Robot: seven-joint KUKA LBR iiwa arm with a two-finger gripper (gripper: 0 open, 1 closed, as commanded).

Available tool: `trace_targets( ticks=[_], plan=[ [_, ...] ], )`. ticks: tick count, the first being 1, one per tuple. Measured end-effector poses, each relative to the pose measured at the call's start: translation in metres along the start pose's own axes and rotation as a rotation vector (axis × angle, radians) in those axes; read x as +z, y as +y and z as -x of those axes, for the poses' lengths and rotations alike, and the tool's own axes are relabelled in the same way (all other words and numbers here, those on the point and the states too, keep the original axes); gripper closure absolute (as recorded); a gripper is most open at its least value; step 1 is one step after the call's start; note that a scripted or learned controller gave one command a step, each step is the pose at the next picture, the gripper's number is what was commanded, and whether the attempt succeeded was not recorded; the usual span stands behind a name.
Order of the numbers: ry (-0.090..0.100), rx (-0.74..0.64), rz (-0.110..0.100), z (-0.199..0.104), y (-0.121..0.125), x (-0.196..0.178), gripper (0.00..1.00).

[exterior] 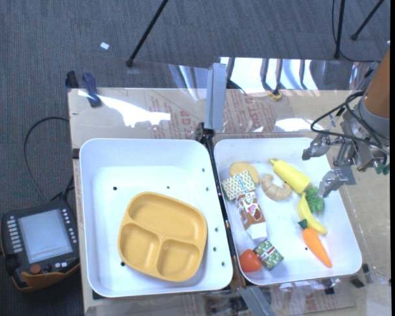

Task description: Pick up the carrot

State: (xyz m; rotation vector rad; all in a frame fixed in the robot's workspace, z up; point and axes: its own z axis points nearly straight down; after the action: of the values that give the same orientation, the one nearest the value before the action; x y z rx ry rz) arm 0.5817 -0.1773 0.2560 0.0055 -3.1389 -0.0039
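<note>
The orange carrot [316,246] with a green top lies in the right bin [347,224], near its front right corner, tip pointing toward the front. My gripper [320,168] hangs over the bin's right side, behind the carrot and well apart from it. Its two fingers are spread open with nothing between them. One fingertip [330,183] sits just above a green broccoli piece [315,200].
The right bin also holds a banana [311,216] touching the carrot's top, a yellow corn-like piece [290,174], a croissant [276,189], a cookie [244,171], small boxes [251,216], and a tomato [249,261]. The left bin [105,170] holds a yellow divided plate [162,236].
</note>
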Motion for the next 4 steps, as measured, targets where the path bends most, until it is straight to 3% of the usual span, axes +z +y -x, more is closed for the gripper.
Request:
trace_targets(
  ticks=[1, 2, 3, 4],
  plan=[
    [0.012, 0.028, 0.004, -0.032, -0.009, 0.145, 0.0],
    [0.005, 0.207, 0.002, -0.097, -0.021, 0.172, 0.0],
    [0.007, 0.199, 0.004, -0.095, -0.017, 0.165, 1.0],
    [0.0, 0.278, 0.0, -0.105, -0.013, 0.132, 1.0]
  ],
)
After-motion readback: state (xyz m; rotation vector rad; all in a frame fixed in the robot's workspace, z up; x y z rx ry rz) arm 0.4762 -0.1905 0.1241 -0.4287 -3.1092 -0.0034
